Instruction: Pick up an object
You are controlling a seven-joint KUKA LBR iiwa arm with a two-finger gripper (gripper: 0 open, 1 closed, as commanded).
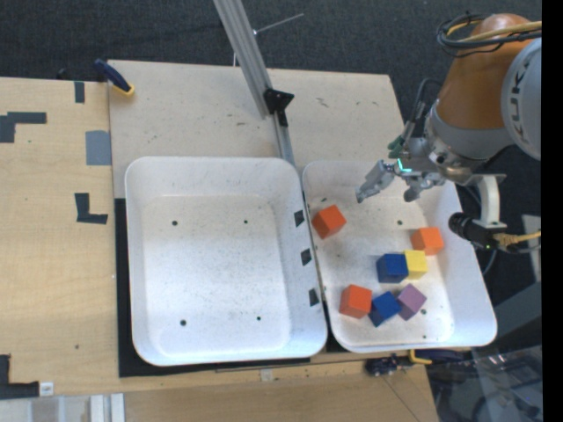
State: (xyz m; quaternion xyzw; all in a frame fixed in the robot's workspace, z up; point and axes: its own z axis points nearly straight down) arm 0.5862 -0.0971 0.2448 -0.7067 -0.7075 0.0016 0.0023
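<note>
Gripper [393,185]: fingers spread, nothing between them | hovers up-right of orange cube [328,221] | right bin [466,323] | pick not yet begun.

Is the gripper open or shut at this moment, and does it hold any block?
Open. The gripper hangs above the right bin with its two fingers spread apart, and nothing sits between them. The nearest orange block lies apart from it.

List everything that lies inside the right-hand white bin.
In the right bin: three orange cubes, two blue cubes, a yellow cube and a purple cube. The gripper covers part of its floor.
</note>
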